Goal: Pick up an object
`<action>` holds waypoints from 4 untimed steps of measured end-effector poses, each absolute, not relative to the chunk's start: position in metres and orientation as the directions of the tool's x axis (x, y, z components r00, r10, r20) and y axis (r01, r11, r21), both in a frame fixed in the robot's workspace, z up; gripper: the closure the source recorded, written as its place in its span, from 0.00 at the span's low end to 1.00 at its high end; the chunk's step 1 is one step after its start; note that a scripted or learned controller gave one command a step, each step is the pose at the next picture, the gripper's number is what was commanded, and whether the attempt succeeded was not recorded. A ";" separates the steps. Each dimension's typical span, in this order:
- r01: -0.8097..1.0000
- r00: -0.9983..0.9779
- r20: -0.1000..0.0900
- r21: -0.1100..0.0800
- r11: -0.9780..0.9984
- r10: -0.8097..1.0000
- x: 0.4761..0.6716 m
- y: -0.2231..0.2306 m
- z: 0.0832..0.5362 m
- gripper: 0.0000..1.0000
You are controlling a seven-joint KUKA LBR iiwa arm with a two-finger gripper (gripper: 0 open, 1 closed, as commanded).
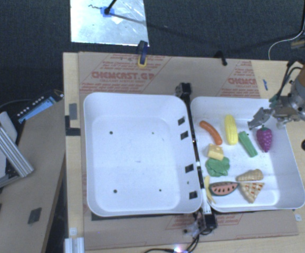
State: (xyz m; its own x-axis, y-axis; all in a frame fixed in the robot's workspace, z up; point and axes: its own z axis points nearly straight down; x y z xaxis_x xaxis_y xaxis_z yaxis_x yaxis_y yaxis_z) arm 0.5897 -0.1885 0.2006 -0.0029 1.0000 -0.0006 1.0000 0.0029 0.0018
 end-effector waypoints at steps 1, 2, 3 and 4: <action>1.000 -0.006 0.000 -0.002 0.006 1.000 0.650 -0.206 0.078 0.00; 1.000 -0.012 0.003 0.004 0.012 1.000 0.671 -0.123 0.085 0.00; 1.000 -0.008 0.001 0.003 0.008 1.000 0.669 -0.087 0.085 0.00; 1.000 0.000 0.000 -0.002 0.000 1.000 0.619 -0.105 0.084 0.00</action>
